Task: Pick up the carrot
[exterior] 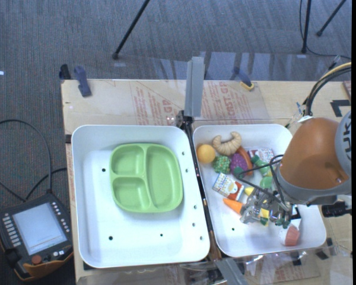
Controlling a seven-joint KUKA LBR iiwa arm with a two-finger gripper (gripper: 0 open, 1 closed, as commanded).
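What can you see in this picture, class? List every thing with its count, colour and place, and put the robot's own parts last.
Bins: two, white, side by side on the bench; left bin, right bin.
Divided plate: one, green, in the left bin.
Carrot: one, orange, middle of the right bin, just left of the claw.
Croissant: one, tan, far end of the right bin.
Round fruit: one, yellow-orange, right bin's far left corner.
Carton: one, white with print, beside the carrot.
Pink piece: one, right bin's near right corner.
Handheld controller: one, dark with a screen, on the floor at left.
Arm: one, orange and grey, over the right bin.
Claw: one, low in the right bin.
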